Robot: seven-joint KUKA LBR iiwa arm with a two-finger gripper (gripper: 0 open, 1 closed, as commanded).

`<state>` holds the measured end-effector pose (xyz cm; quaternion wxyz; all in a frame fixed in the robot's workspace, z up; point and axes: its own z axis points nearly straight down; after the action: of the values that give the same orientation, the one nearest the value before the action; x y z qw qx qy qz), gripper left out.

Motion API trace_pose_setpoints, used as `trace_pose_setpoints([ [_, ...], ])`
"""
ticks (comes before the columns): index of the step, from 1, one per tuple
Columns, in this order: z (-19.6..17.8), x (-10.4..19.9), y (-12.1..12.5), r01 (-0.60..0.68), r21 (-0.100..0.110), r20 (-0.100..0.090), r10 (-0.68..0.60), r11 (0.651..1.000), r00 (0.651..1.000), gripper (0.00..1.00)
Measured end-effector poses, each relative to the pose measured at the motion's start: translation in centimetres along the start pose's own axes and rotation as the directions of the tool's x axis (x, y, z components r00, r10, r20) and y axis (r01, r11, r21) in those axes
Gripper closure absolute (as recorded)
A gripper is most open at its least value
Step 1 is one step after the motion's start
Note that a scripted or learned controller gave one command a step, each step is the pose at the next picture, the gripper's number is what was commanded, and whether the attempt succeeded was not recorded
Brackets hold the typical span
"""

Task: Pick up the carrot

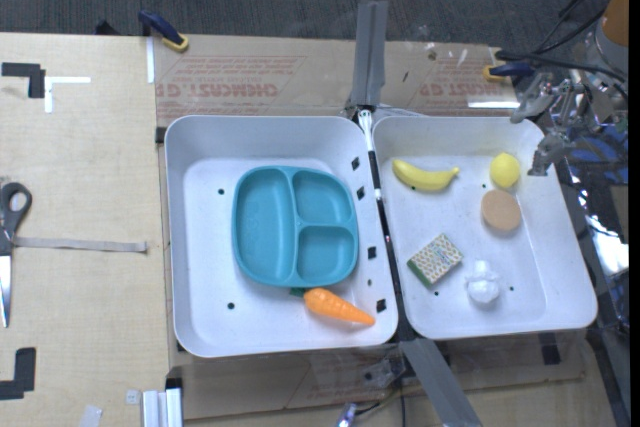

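Note:
The orange carrot (pixel 338 307) lies in the left bin (pixel 190 245), near its front wall, just below the front edge of the teal divided plate (pixel 296 226). Its thick end points left and its tip points right. My gripper (pixel 537 132) hangs over the far right corner of the right bin (pixel 560 245), far from the carrot. It is open, with nothing between its fingers.
The right bin holds a banana (pixel 425 176), a lemon (pixel 505 171), a tan round object (pixel 501 212), a patterned sponge (pixel 435 260) and a small white object (pixel 484 286). A grey divider bar (pixel 369 55) stands between the bins at the back. Scissors (pixel 10 235) lie on the bench at far left.

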<state>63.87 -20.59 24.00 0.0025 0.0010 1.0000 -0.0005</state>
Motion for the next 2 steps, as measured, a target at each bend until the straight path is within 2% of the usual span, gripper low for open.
trace_pose_setpoints([
  [1,-4.1,2.9,3.0,0.266,0.000,0.001,-0.266,0.964,0.964,0.00],
  [2,1.0,6.1,3.9,0.461,-0.001,0.000,-0.461,0.887,0.887,0.00],
])
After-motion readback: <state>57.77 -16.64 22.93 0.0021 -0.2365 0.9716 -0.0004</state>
